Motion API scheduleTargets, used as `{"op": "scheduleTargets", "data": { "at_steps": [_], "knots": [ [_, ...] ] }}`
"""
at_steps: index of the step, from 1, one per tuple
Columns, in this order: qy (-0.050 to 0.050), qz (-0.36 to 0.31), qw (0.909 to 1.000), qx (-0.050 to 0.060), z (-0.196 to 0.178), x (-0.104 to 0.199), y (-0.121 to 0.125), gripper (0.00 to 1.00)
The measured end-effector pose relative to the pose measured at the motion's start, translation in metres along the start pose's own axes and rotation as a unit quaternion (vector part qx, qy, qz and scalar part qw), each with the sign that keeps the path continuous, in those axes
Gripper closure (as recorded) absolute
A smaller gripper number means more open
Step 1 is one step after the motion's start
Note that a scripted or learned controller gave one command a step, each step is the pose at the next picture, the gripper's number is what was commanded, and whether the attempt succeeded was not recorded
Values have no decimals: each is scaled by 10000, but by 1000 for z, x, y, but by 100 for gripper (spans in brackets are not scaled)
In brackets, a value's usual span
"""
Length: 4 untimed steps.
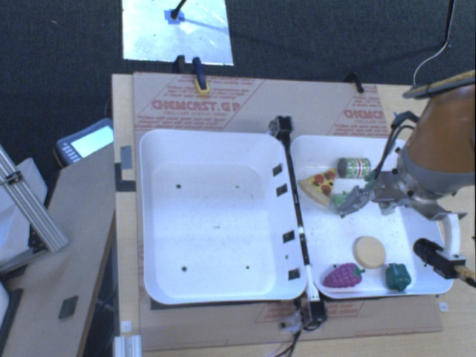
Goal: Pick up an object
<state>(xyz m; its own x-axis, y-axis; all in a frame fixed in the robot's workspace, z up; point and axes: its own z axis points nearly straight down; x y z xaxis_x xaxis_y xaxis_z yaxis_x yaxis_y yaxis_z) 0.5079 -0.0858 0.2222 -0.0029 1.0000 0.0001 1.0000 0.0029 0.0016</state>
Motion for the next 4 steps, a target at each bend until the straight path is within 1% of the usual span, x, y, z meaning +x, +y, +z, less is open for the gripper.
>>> {"op": "scheduleTargets", "data": {
  "at_steps": [1,2,3,4],
  "knots": [
    [-27,24,10000,-64,-106,-45,0,0],
    [-10,-7,10000,-29,-111,-42,0,100],
    [-5,-45,10000,-76,-219,13,40,100],
    [-6,-25,10000,-71,-318,38,78,100]
  ]
}}
